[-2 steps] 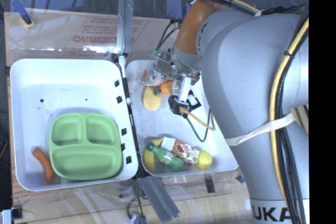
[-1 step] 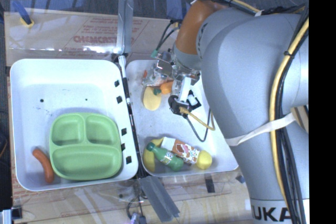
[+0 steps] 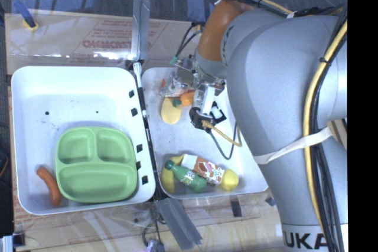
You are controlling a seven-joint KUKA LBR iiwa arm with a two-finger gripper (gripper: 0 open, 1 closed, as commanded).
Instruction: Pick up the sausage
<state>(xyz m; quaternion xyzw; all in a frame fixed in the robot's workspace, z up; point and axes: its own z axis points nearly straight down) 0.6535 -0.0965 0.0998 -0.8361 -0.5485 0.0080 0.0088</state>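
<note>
In the camera view, scene: two white bins sit side by side, the arm [image 3: 277,85] reaching in from 3 o'clock over the right bin [image 3: 155,77].
Sausage: the sausage [image 3: 48,185] lies at about 7 o'clock in the left bin [image 3: 35,82], against the lower-left wall, just beside the green divided plate [image 3: 96,164] (touching or not, I cannot tell).
Gripper: the gripper [image 3: 188,89] hangs over the upper part of the right bin, near a yellow pear-shaped piece [image 3: 170,111] and a small orange bit [image 3: 186,99]; whether it is released or clenched I cannot tell, and nothing is seen in its grasp.
Other clutter: a green bottle [image 3: 185,176], a printed carton [image 3: 204,168] and a lemon [image 3: 230,180] crowd the right bin at 6 o'clock.
Step in hand: judged from this, the approach is not yet begun, since gripper and sausage are well apart, in different bins.
Doing it well: lift clear of the divider between the bins, travel toward 8 o'clock, and turn the wrist so the grip closes across the sausage's short width.
Risk: the bin wall on one side and the plate rim on the other leave little room, so a descent centred on the sausage's middle seems safest.
</note>
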